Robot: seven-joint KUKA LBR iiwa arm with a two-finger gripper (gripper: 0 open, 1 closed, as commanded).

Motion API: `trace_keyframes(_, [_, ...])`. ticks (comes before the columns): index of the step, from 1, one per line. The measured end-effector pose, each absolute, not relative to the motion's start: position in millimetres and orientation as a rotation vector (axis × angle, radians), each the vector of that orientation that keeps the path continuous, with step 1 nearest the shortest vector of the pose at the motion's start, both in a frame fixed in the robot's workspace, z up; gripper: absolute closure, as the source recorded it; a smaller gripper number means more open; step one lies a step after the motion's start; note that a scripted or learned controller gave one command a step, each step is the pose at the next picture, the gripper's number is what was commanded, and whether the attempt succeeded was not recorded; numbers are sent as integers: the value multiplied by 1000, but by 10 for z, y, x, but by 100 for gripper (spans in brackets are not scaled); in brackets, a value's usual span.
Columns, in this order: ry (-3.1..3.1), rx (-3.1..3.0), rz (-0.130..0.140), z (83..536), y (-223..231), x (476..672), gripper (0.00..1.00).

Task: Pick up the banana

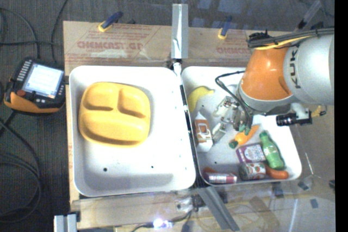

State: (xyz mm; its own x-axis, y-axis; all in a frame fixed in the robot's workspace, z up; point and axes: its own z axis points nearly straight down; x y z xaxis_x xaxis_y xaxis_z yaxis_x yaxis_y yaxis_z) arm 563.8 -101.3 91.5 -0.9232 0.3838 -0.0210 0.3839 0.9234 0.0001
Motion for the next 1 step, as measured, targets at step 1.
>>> trace_keyframes(1, [3000, 933, -3, 1837, -926, 6159, 0])
